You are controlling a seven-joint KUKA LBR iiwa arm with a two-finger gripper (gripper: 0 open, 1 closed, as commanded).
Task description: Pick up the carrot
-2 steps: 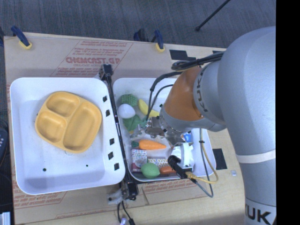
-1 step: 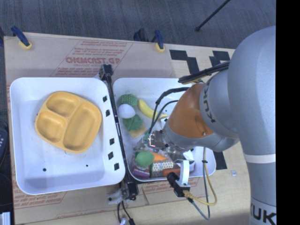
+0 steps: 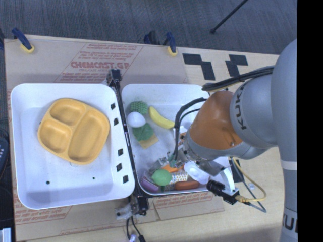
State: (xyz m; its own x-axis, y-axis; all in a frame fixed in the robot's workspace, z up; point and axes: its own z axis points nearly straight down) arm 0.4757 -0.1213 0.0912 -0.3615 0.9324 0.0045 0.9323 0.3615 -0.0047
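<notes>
My gripper [image 3: 173, 162] is down in the right bin [image 3: 166, 91], in its front half, mostly hidden under the orange wrist band. A small orange piece, the carrot [image 3: 172, 169] as far as I can tell, peeks out right beneath the gripper's tip. It lies between a round green item [image 3: 161, 177] and a white item [image 3: 195, 173]. The wrist hides whether the carrot sits between the gripper's tips or only beside them.
Also in the right bin are a banana [image 3: 161, 119], a white egg [image 3: 136, 119], two green foods [image 3: 139, 107] [image 3: 145, 133], a purple item [image 3: 148, 185] and a long orange-red item [image 3: 187, 185] by the front wall. A yellow divided plate [image 3: 73, 130] lies in the left bin [image 3: 30, 185].
</notes>
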